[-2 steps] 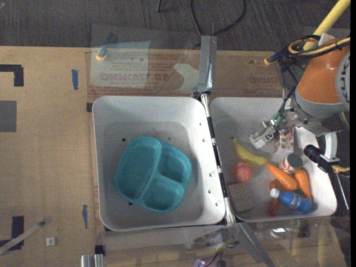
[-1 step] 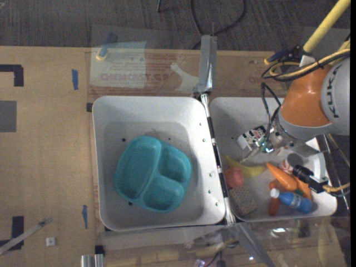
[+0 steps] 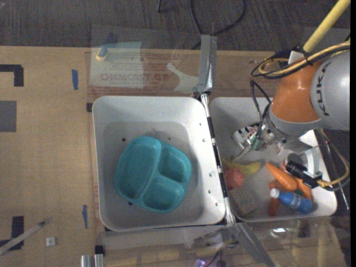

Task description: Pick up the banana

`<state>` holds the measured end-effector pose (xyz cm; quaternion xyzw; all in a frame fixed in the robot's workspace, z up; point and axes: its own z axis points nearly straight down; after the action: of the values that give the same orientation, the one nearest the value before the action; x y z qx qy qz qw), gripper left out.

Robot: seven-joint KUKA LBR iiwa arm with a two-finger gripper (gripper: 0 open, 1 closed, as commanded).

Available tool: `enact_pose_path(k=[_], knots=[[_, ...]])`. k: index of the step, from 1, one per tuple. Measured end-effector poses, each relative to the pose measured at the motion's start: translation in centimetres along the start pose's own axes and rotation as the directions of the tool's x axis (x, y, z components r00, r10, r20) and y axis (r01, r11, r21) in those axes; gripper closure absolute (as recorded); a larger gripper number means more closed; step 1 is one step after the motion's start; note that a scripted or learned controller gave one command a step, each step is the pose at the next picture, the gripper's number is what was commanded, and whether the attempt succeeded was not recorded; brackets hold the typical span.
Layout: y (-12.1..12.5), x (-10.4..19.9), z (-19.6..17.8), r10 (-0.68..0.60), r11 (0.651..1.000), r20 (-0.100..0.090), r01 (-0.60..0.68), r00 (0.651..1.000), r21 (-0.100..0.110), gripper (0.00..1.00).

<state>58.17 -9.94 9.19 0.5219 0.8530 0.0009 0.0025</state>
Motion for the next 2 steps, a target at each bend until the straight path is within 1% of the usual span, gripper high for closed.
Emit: enact_pose_path(k=[1, 2], knots=[[-0.8, -0.8, -1.8, -0.055, 0.998, 0.000, 0.055, 0.998, 0.000, 0.00], [-4.5, 0.5, 0.2, -0.289, 0.957, 0.003, 0.289, 0.957, -0.006, 0.00]])
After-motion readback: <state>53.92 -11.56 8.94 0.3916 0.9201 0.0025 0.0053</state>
